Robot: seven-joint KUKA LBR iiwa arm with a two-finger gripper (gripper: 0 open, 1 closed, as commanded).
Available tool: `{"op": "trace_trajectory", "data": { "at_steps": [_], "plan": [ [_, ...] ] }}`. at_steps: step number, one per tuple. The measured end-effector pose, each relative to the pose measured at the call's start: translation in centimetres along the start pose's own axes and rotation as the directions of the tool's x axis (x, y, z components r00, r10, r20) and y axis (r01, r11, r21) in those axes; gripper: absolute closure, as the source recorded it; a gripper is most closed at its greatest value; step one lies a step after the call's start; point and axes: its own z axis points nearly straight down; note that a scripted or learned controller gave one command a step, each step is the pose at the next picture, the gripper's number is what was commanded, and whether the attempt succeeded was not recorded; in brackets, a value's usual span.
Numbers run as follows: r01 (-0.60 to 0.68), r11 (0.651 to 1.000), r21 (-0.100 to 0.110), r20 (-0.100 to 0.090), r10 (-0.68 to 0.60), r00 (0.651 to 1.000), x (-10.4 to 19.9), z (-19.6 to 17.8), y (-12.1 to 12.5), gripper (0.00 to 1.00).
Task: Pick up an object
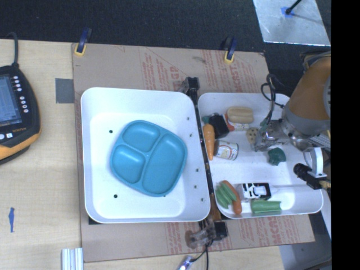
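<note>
A: What carries everything?

B: A pale wooden tabletop (45, 207) with a brown cardboard sheet (140, 66) laid on it. On the sheet sit two shallow white bins side by side, the left white bin (95, 108) larger, the right white bin (306, 207) beside it.

A: And in the left one?

B: A blue plastic divided plate (149, 157), near its middle.

A: The arm?

B: The grey arm with the orange band (310, 97) comes over the right bin's right edge. Its claw (265, 138) hangs over the middle of that bin; whether it is open or closed, I cannot tell.

A: The objects?

B: All in the right bin. An orange carrot (209, 140) lies against the left wall, long axis running top to bottom along that wall. A tan bread roll (240, 115) sits near the top edge. A green cylinder (265, 207) lies along the bottom edge, long axis left to right. A black-and-white box (256, 190) is just above it. A small labelled can (228, 151) lies on its side beside the carrot. A dark green lump (276, 156) rests just beside the claw.
</note>
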Motion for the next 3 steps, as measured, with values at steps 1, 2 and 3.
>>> {"op": "trace_trajectory", "data": {
  "at_steps": [1,2,3],
  "plan": [
    [0.0,1.0,-0.001,0.0,0.0,1.0,0.0,0.0,0.0,0.0],
    [0.002,1.0,0.029,-0.002,-0.002,1.0,1.2,0.4,6.7,0.0],
    [-0.001,1.0,-0.004,0.006,0.001,1.0,7.7,0.1,7.9,0.0]
  ]
}}
